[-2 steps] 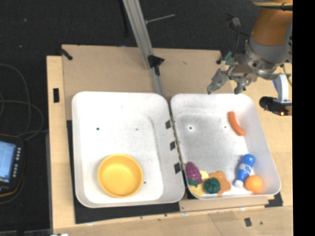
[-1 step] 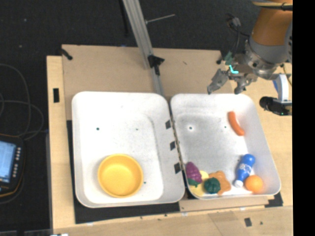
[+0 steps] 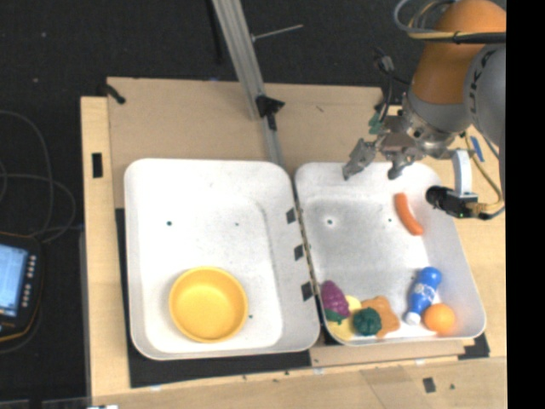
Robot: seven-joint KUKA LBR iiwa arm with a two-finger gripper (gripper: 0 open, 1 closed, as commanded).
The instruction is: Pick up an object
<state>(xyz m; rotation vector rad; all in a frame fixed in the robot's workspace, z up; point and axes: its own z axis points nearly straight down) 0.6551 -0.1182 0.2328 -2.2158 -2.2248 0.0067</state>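
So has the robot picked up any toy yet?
Not yet. The end effector hangs open over the right bin's far edge with nothing between its fingers. The orange sausage, blue bottle, orange ball and purple toy lie in that bin. Choosing, grabbing and lifting are all left.

bench: tan board [image 3: 196, 126], centre of scene
floor: black, all round bench
pole: grey metal strut [image 3: 243, 54], slanting over bench's far edge
tablet: lit screen [image 3: 15, 284], left of bench
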